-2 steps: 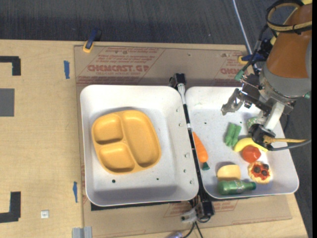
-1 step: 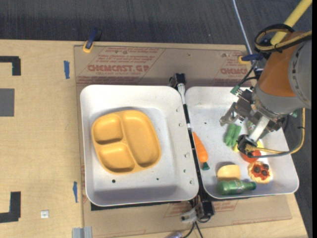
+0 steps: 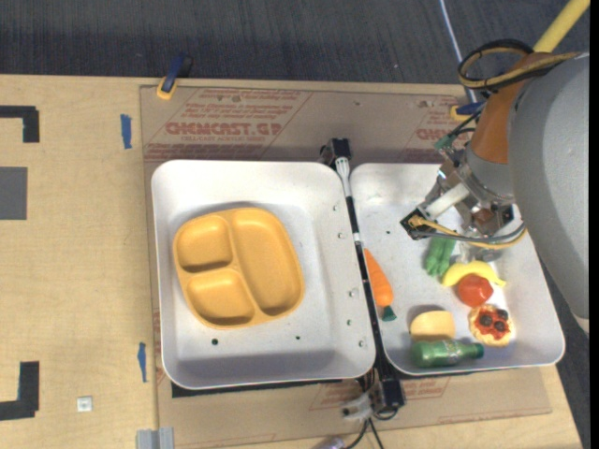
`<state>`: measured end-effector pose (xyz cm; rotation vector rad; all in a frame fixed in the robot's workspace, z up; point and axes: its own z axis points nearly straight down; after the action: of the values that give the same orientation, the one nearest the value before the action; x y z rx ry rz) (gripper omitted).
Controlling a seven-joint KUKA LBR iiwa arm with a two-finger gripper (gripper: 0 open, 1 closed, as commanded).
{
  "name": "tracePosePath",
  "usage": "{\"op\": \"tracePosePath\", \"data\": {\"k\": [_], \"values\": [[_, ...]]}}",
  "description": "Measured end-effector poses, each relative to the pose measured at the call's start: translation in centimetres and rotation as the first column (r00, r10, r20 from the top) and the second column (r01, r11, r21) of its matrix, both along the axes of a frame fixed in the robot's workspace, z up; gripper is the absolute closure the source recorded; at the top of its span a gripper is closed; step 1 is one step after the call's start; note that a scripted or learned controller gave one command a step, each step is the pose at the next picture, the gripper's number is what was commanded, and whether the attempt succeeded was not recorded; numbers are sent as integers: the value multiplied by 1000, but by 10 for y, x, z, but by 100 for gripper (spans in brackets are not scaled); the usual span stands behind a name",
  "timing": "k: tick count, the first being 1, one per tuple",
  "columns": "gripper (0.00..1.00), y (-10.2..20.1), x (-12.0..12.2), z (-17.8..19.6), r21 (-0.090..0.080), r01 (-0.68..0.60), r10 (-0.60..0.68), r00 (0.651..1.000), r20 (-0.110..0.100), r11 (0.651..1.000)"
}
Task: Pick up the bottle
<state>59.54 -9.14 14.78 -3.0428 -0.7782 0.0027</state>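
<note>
So your biggest thing here is the arm [image 3: 552, 157], coming in from 3 o'clock and covering the upper right part of the right bin [image 3: 393, 213]. The left bin [image 3: 178, 344] just has the yellow divided plate [image 3: 239, 265] sitting in the middle of it. The gripper [image 3: 440, 215] hangs over the upper half of the right bin, roughly 12 o'clock from the pile of toys. Honestly you can't tell how its hand stands, it's a jumble of cables and metal from this angle, and nothing you can see sits in it.

The bottle [image 3: 447, 351], the green one, lies on its side at about 6 o'clock in the right bin, near the front wall, just below the yellow block [image 3: 431, 324]. A carrot [image 3: 377, 283] lies by the bin's 9 o'clock wall. There's a pizza slice [image 3: 493, 323] at the bottle's 2 o'clock and a tomato [image 3: 474, 290] above that.
</note>
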Motion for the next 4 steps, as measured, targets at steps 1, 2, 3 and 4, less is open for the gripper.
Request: {"op": "tracePosePath", "data": {"k": [1,2,3,4], "values": [[0,-24,-59,-45,1,108,-108,994,-1,994],[0,38,-36,51,0,293,-293,956,0,956],[0,50,-76,36,1,296,-296,955,-3,955],[100,51,-75,46,1,293,-293,956,-5,956]]}}
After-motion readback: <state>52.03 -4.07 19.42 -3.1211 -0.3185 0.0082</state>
